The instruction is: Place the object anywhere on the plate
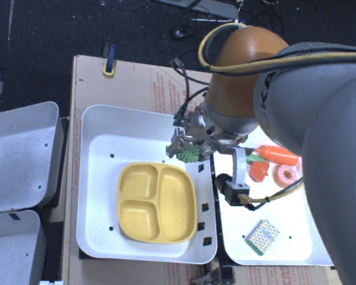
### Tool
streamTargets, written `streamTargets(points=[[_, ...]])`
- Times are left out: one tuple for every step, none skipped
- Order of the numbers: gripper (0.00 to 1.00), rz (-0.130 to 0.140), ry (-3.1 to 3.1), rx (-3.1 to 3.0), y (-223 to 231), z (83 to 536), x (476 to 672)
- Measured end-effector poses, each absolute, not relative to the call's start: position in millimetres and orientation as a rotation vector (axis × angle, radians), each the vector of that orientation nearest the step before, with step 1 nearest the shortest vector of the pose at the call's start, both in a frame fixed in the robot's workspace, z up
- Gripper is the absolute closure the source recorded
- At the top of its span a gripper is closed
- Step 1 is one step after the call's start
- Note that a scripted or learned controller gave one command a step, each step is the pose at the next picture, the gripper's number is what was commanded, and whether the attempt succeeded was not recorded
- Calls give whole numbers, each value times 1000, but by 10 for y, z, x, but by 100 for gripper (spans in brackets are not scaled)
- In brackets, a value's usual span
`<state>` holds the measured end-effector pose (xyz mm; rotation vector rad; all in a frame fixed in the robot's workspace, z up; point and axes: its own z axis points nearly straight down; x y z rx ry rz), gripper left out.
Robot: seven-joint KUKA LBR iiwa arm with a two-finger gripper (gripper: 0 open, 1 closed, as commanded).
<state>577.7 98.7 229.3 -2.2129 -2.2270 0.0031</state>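
Note:
A yellow plate (157,203) with three compartments lies in the left white bin (100,181). My gripper (188,150) hangs just beyond the plate's far right rim, under the orange wrist band. A small green knobbly object (190,154) sits between its fingers, so the gripper is shut on it. The object is held above the bin floor, at the plate's far edge and not over a compartment.
The right bin (294,248) holds an orange carrot (277,155), a red piece (259,171), a pink ring (285,176) and a small patterned packet (262,236). The grey arm covers the upper right. Another white bin (11,151) lies at the far left.

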Motion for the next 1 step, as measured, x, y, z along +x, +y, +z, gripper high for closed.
streamTargets(points=[[100, 0, -2230, -2211, 1481, 2217, 5774]])
